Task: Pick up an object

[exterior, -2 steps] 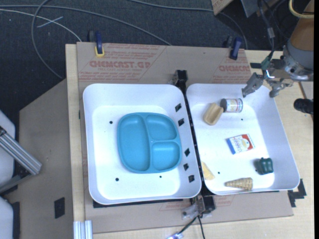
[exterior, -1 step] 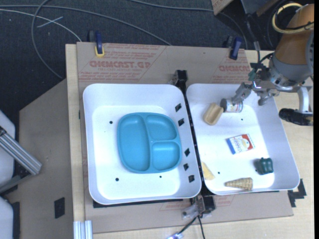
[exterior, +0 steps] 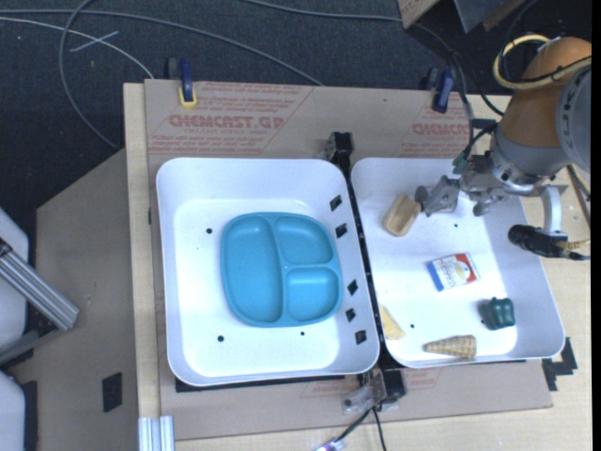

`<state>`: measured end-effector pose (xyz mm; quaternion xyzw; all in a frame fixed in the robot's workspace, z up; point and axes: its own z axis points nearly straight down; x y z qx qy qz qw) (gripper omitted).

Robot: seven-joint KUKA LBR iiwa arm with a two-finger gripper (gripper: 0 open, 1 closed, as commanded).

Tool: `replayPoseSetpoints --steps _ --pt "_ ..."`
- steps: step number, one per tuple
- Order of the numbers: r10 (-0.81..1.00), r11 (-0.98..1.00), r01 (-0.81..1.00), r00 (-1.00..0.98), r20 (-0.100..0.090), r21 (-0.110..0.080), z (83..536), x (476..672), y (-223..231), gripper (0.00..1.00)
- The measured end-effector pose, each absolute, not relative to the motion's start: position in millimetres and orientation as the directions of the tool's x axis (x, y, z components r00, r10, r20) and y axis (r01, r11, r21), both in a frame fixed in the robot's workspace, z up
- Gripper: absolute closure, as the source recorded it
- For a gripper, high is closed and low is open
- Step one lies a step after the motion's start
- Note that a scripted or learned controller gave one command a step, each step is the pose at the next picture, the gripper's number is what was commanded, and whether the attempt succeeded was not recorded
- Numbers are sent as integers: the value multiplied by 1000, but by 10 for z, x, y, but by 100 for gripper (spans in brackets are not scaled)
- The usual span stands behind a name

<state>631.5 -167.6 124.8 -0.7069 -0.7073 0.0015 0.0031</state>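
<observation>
At the bottom of the frame, the front edge of the brown table (exterior: 244, 412) carries two shallow white bins set side by side. In the right bin (exterior: 535, 346), nearest the lower rim, lies a waffle cone (exterior: 451, 348), with a small pale wedge (exterior: 391, 324) just left of it against the dividing wall and a dark green block (exterior: 497, 313) to its right near the bin's lower right corner. A little higher, around the middle of that bin, sits a small blue, white and red carton (exterior: 453, 272), apart from the rest. The left bin (exterior: 178, 252) holds a blue divided plate (exterior: 281, 269) at its centre, three compartments facing up. Farther back, in the upper part of the right bin, a tan bread-like piece (exterior: 402, 215) lies tilted, and the claw (exterior: 435, 198) hangs just right of it, very close; nothing can be seen gripped between its fingers, and whether they are spread or closed cannot be told. The grey arm (exterior: 531, 144) with its orange band reaches in from the upper right of the frame. Beyond the bins, two blue clamps (exterior: 187, 80) pin the table's far edge, and thin cables (exterior: 103, 26) loop across the dark floor in the upper left
</observation>
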Motion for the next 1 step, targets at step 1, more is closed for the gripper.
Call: replayPoseSetpoints --steps 1 --pt "1000 1 1000 -1 1 2 1399 6339 -1679 100"
